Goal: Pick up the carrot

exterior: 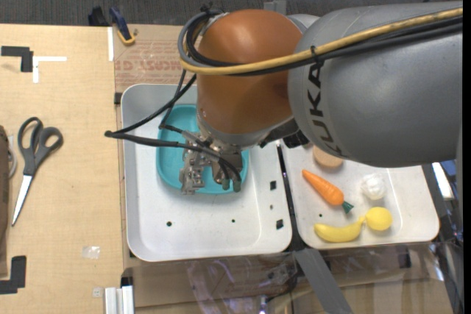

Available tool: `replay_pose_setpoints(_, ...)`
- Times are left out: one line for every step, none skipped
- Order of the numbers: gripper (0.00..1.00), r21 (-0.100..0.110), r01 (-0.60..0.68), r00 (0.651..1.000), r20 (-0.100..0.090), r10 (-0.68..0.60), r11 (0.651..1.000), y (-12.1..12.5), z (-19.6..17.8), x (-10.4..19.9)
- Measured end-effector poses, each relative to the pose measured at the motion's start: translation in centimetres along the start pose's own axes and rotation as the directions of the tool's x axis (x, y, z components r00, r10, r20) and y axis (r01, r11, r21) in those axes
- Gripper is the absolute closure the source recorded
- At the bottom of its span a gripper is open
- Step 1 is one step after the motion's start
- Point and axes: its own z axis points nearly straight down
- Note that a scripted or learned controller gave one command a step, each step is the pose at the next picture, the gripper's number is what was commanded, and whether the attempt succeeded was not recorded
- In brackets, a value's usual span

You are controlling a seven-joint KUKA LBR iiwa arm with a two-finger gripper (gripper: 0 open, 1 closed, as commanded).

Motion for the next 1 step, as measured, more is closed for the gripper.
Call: replay_pose_setpoints(1.00,-0.001,-0.275,0.961,0.002,0.275,0.961,-0.08,-2.67,0.48)
